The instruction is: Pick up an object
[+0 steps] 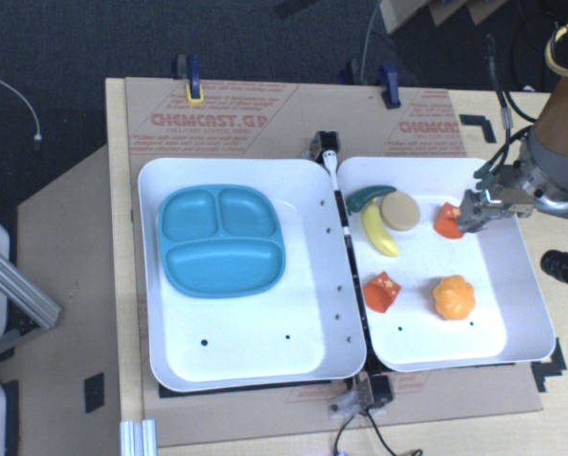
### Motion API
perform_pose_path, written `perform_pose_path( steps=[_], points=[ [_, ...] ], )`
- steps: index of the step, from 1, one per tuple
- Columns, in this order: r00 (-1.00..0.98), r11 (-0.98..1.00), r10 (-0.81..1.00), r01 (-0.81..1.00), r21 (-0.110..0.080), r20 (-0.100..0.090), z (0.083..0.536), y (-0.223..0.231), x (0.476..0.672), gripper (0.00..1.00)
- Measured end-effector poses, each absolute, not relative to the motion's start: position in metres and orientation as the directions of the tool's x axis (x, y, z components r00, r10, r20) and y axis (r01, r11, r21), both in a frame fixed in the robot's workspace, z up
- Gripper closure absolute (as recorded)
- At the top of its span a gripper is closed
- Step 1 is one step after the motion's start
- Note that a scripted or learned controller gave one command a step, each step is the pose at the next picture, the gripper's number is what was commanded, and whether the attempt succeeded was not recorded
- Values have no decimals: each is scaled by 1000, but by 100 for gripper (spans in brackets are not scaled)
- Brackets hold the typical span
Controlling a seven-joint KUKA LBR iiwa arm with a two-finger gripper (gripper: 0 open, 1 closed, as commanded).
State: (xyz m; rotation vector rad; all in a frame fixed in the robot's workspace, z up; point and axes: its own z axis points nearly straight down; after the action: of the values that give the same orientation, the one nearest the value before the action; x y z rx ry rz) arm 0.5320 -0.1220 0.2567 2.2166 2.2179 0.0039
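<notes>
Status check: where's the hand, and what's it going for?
Hand low in right bin, against red piece. Grip unconfirmed. Beige round, banana close left.

Robotics lab: clamped board (265, 112), twin white bins (170, 350), loose cables (369, 27), dark carpet.

One camera high up, looking down at the table

The camera sits above the table (265, 122) and looks down at a slant, so the far edge of the table is at the top and the near edge is at the bottom. It is far enough back to see both white bins whole: the left bin (251, 364) and the right bin (512, 335) next to it. Dark floor (170, 17) shows past the table's far edge.
</notes>
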Motion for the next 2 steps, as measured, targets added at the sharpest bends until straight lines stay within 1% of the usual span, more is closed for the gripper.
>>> perform_pose_path(
  steps=[1, 2],
  points=[
    [-4, 4, 1000, 1000, 4, -1, 260, -79, 548, 100],
    [-5, 5, 1000, 1000, 4, -1, 254, -29, 578, 100]
  ],
)
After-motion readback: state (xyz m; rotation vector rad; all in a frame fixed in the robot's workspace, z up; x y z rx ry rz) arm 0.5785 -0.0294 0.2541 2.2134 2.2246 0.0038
